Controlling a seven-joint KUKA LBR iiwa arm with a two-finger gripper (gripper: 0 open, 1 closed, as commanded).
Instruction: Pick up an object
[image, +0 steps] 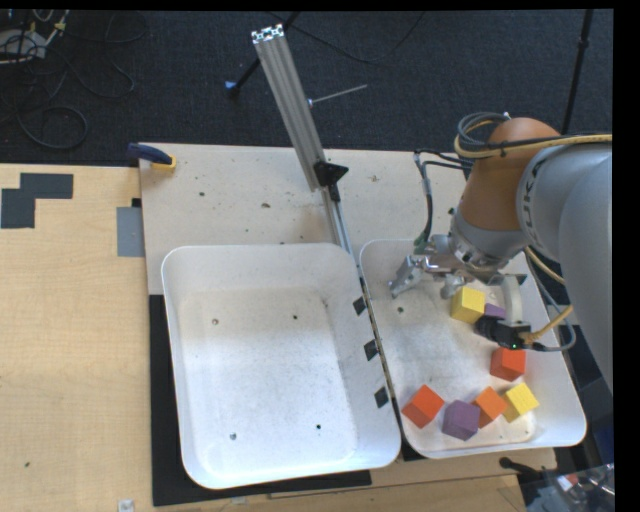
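Blocks: small coloured cubes in the right bin (560, 425), any of them a fair target. Yellow block (467, 303) lies toward the bin's 1 o'clock, just beside the gripper (420, 270), on its 4 o'clock side; a purple piece (494, 312) touches it at 4 o'clock. Red block (508, 363) sits near mid-bin at 3 o'clock. Along the 6 o'clock rim, a cluster: orange-red block (425, 405), purple block (461, 419), orange block (490, 403), second yellow block (521, 399), several touching.

Handling, judged: light, rigid, flat-faced, likely wood or foam; not fragile. Faces look smooth, so a corner pinch may slip. Best hold is across two opposite flat faces. Orange-red block at 7 o'clock has the freest sides; the clustered ones leave little finger room.

Gripper hangs low over the bin's 11 o'clock part, metal tips pointing toward 9 o'clock, nothing seen between them; whether spread or closed, cannot tell.

Left bin (180, 275) adjoins at 9 o'clock, both on the bench (230, 190).
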